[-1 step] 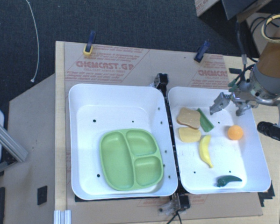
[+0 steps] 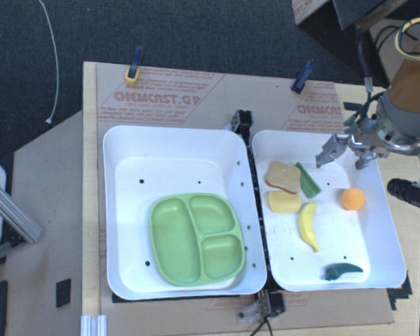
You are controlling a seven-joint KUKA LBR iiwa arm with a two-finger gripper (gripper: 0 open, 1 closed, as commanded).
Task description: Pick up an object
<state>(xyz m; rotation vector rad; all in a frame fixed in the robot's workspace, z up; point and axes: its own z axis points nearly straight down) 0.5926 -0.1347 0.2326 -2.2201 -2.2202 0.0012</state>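
Six small items wait in the right bin, none lifted yet

Six pieces of toy food lie in the right bin (image 2: 385, 240), and none of them is off its floor, so the pick looks to be at its very start. The gripper (image 2: 345, 154) hangs over the bin's far edge, near the desk's far right corner, its fingers spread apart with nothing between them. Nearest to it is a tan bread slice (image 2: 283, 177), flat and matt, with a thin green wedge (image 2: 307, 181) touching its right side. Just nearer the front lies a pale yellow block (image 2: 284, 202), soft-cornered. A curved yellow banana (image 2: 308, 226) of smooth plastic lies beside it, and a round orange ball (image 2: 353, 199) sits apart toward the bin's right wall. A dark green, pepper-like piece (image 2: 342, 271) rests by the front edge. The left bin (image 2: 119, 152) holds a glossy light-green divided plate (image 2: 196, 237) with three compartments. Descending, closing and lifting all remain.
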